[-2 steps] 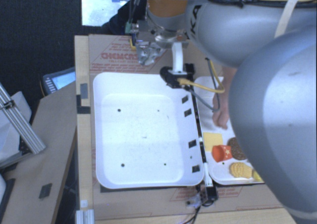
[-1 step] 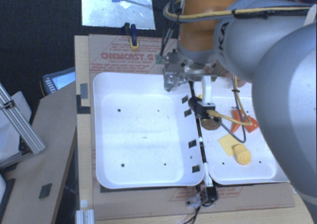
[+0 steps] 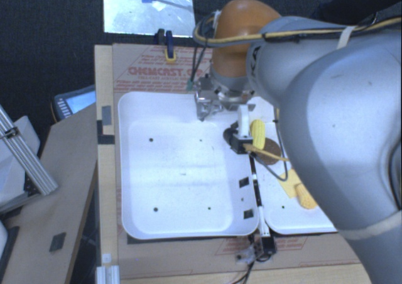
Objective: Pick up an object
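Tool at the far rim of the left bin, three objects off to its right.

Of the two bins, the left white bin (image 3: 182, 176) spreads left of and nearer than the tool (image 3: 206, 110); whether the tool is wide or narrow cannot be told. Right of the tool, just past the divide, the right bin (image 3: 294, 221) holds one corn cob (image 3: 257, 132), its long axis running near-to-far. One brown piece (image 3: 270, 149) touches the cob's near end, and one yellow piece (image 3: 300, 191) lies further right, at the edge of the arm (image 3: 339, 119).
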Controlling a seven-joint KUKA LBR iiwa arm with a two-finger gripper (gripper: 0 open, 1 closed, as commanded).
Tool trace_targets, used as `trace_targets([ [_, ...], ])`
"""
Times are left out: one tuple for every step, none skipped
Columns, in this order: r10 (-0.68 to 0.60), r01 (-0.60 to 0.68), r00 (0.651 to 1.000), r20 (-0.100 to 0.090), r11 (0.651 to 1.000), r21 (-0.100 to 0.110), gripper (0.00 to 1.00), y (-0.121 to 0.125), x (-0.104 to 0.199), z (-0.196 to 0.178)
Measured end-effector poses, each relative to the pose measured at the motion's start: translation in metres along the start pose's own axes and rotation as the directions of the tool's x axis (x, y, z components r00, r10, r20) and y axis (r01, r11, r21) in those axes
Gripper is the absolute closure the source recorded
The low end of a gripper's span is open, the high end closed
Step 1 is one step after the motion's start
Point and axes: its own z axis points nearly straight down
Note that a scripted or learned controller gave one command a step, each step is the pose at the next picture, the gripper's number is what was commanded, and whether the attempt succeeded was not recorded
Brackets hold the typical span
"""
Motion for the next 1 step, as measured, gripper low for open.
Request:
trace_targets([
  [0.004, -0.004, 1.000, 0.000, 1.000, -0.014, 1.00, 0.0021, -0.0649, -0.0779],
])
